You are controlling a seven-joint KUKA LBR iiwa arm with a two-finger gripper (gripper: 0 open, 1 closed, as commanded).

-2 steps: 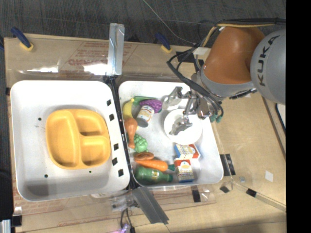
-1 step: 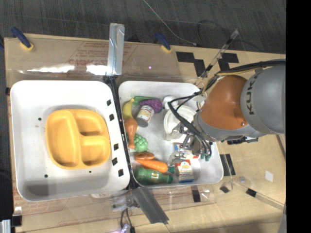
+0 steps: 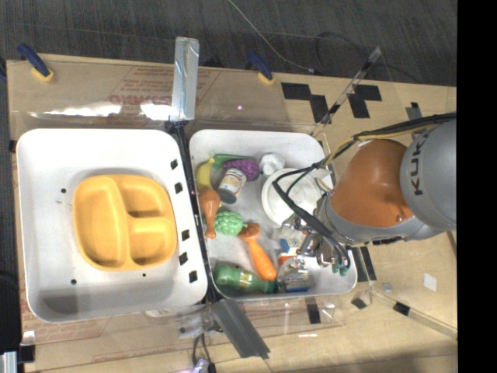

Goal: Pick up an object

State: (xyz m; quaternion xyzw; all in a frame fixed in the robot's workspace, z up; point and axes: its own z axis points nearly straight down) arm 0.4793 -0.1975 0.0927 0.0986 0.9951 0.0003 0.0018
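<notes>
Two bins (image 3: 46, 208) below me, my gripper (image 3: 311, 249) low in the right one beside the carrot (image 3: 260, 259), finger state hidden, yellow tray (image 3: 124, 220) in the left.

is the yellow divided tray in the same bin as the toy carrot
No, the yellow divided tray sits in the left bin; the toy carrot lies in the right bin.

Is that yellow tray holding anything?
Empty. The yellow tray in the left bin shows bare compartments; the toy food lies in the right bin.
</notes>
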